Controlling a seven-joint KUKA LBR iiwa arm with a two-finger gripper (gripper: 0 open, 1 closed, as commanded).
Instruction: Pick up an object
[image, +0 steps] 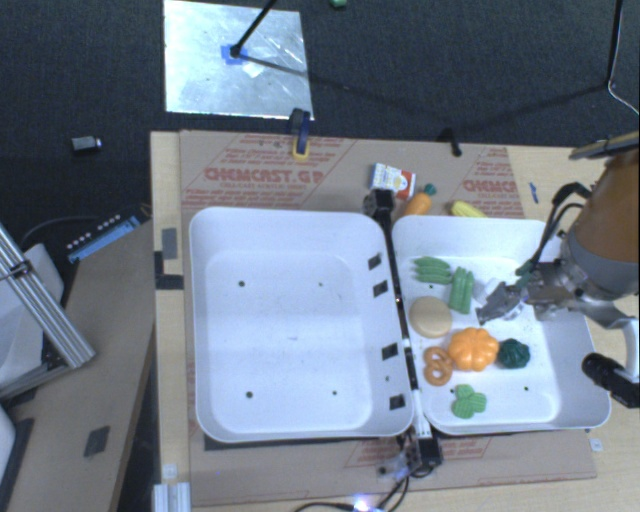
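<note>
The right bin holds several toy foods. A green pea pod and a green ridged vegetable lie toward its back. A beige round piece sits by the divider. In front of that are an orange pumpkin, an orange pretzel, a dark green broccoli and a light green piece. My gripper hangs low over the bin's middle, just right of the ridged vegetable and above the pumpkin and broccoli. I see nothing held in it.
The left bin lies beside the right one, with black clips along the shared rim. Behind the bins on the cardboard lie a carrot, a yellow piece, a small white and red box and a yellow clamp.
</note>
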